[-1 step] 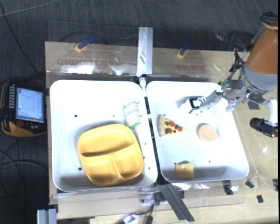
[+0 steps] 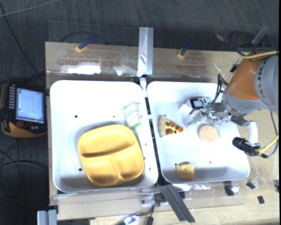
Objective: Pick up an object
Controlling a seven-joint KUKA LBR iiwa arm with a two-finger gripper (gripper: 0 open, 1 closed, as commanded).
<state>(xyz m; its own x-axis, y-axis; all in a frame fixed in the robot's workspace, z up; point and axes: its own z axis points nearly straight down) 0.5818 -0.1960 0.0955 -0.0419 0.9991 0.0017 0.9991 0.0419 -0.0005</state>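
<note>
Candidate objects sit in both bins; the right bin (image 2: 234, 172) has a round tan disc (image 2: 208, 134) near its middle, a pizza-slice toy (image 2: 170, 127) at its left side just beside the divider, and a small tan block (image 2: 184, 171) near the front wall; the left bin (image 2: 61, 125) has a large yellow divided tray (image 2: 111, 154) in its front half and a small green-and-white packet (image 2: 132, 114) just behind the tray's right corner, close to the divider.

The hand (image 2: 202, 110) is over the back half of the right bin, above and a little left of the disc; whether it touches the disc cannot be told; finger state cannot be told either, the tip is a clutter of black and white parts; nothing is visibly pinched.

The arm (image 2: 253, 86) comes in from the right, orange band above the wrist, grey body past it; cables trail off its lower right side.

Around the bins: brown tabletop (image 2: 103, 55) with two yellow-and-blue clamps (image 2: 85, 42) at the back edge; a teach pendant (image 2: 24, 108) with a lit screen lies on the dark floor left of the tabletop.
</note>
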